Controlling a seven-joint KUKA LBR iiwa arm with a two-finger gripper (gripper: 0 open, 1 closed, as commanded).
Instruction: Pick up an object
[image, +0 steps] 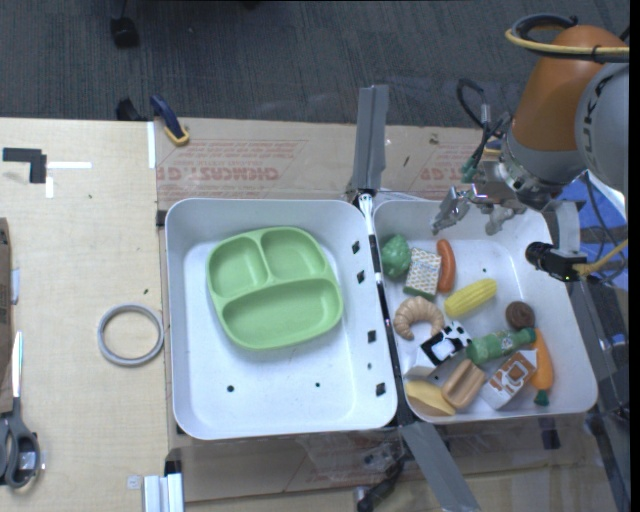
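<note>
Two shallow white plastic bins (190, 330), one green three-compartment plate (275, 287), one red sausage (446, 266), one yellow corn cob (470, 296), one tan croissant (417, 316), one orange carrot (542, 366), one grey tape ring (131, 333), one pair of scissors (17, 440)

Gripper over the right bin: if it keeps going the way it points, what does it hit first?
The gripper points down and toward the left of the view. Its line looks likely to reach the red sausage-shaped toy first, or bare floor of the right white bin beside it. Depth is unclear from this slanted view.
</note>
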